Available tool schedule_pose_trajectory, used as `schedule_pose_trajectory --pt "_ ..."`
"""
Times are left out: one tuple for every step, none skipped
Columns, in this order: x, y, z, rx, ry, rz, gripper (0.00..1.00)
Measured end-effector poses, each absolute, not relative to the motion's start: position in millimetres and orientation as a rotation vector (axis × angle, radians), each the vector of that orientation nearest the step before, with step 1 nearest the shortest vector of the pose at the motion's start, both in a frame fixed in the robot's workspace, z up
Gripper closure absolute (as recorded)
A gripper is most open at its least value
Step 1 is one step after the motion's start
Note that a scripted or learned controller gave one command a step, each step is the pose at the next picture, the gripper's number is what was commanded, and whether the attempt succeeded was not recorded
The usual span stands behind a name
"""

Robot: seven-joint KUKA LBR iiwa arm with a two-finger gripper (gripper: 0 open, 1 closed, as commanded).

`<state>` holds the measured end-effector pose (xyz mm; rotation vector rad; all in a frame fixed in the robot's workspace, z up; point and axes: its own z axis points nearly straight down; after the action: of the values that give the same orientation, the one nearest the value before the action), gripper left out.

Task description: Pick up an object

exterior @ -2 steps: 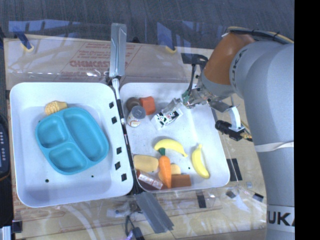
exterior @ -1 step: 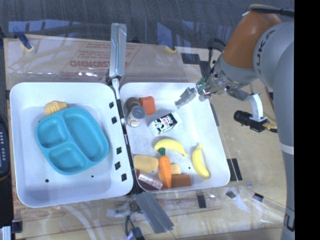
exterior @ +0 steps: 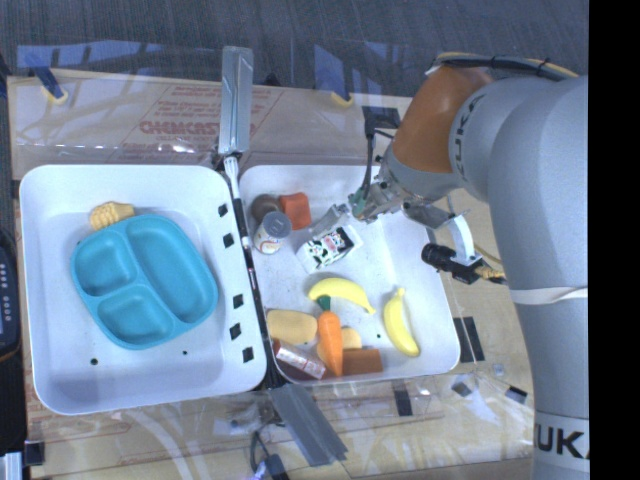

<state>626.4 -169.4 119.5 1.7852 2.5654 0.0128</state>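
While the left bin (exterior: 40,268) carries a blue divided tray (exterior: 143,278) and a corn cob (exterior: 111,213), the candidates lie in the right bin (exterior: 440,298). Landmark: black-and-white carton (exterior: 330,247), long axis slanting up toward the gripper (exterior: 362,208), which sits just up-right of it. Finger spread: cannot tell. Two bananas (exterior: 340,293) lie below the carton.

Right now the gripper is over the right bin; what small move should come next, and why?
Probably ease the gripper down and slightly left onto the cow-print carton. It lies just beside the gripper in the right bin, apart from the bananas, so it looks the nearest target.
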Motion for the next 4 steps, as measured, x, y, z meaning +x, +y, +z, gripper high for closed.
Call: schedule_pose_trajectory --pt "620.9 -165 110 1.676 2.619 0.025 0.00" --pt "658.7 -178 94 1.517 2.748 0.001 0.00" --pt "602.6 -162 92 1.312 2.855 0.000 0.00" --pt "653.9 -180 93 1.823 2.556 0.000 0.00"
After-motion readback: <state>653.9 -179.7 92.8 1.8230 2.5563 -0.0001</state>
